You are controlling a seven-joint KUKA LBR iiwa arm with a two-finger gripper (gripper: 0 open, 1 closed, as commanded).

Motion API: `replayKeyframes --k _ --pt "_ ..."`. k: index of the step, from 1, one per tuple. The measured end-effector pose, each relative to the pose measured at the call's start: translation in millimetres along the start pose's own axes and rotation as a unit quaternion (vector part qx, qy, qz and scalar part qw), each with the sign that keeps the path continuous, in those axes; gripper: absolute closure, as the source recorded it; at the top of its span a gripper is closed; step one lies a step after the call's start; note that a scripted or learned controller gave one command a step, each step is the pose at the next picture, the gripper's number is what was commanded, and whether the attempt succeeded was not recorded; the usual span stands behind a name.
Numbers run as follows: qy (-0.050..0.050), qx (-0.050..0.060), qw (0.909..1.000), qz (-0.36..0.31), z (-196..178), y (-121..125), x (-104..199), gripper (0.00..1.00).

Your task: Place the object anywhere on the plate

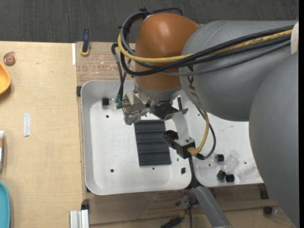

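Two shallow white bins sat side by side on the wooden bench (42,165). The grey arm (237,70), with its orange band (161,42), loomed large over the left bin (88,141). The gripper (142,109) hung under the wrist above the back half of that bin. The wrist and its cables covered most of it, so whether it was open or closed could not be told, and nothing could be seen held in it.

A ribbed black slab (153,143) lay flat on the left bin's floor, just in front of the gripper. It looked like the likeliest object for the task, though that was a judgement. A small dark piece (105,101) sat near the same bin's back left corner. In the right bin (228,133), several little black bits (225,176) and clear plastic scraps (236,157) lay scattered near the front.

An orange curved dish (3,82) and a teal rim (3,204) peeked in at the bench's left edge, well apart from both bins. Which of them, if either, was the plate could not be told.

By this showing the task had barely begun. The slab rested in the bin, so the pick, the carry and the placing all remained.
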State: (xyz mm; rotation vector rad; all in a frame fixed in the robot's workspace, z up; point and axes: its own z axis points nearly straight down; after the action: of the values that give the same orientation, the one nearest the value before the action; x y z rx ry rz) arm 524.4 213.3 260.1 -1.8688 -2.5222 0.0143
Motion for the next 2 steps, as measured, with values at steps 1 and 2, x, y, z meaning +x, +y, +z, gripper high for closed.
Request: replayKeyframes --k 1,2 --pt "0.000 -0.004 0.9904 -0.138 -32.7 59.6 -15.4 1.00" --pt "0.000 -0.003 0.9908 -0.135 49.6 48.1 -10.1 1.00"
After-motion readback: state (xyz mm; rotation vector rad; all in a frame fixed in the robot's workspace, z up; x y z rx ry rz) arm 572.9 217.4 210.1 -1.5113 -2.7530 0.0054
